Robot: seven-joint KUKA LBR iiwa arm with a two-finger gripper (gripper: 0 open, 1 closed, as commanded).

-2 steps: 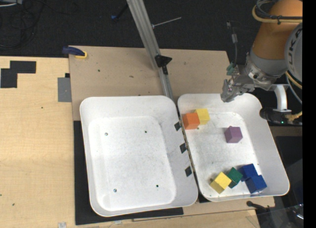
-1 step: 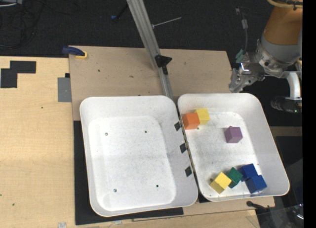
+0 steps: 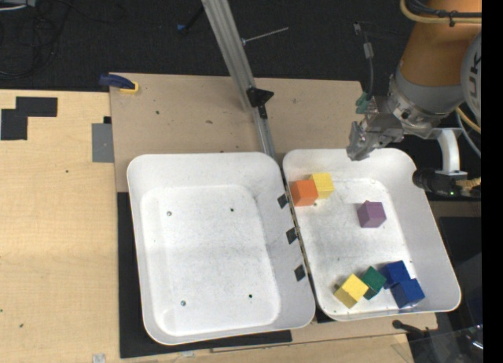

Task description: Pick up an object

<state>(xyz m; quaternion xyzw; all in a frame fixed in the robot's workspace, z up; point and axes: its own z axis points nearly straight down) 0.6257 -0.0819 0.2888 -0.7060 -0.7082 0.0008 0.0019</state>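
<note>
From above the bench, the grey two-finger gripper (image 3: pixel 360 149) hangs over the far rim of the right-hand shallow white bin (image 3: pixel 431 220); whether its jaws are wide or narrow I cannot tell, and nothing shows between them. Inside that bin, an orange cube (image 3: pixel 303 192) touches a yellow cube (image 3: pixel 322 185) near the left wall. A purple cube (image 3: pixel 371 214) sits alone mid-bin. At the near end cluster another yellow block (image 3: pixel 351 290), a green block (image 3: pixel 373 280) and two blue blocks (image 3: pixel 402 281). The left-hand white bin (image 3: pixel 157 173) lies beside it.
</note>
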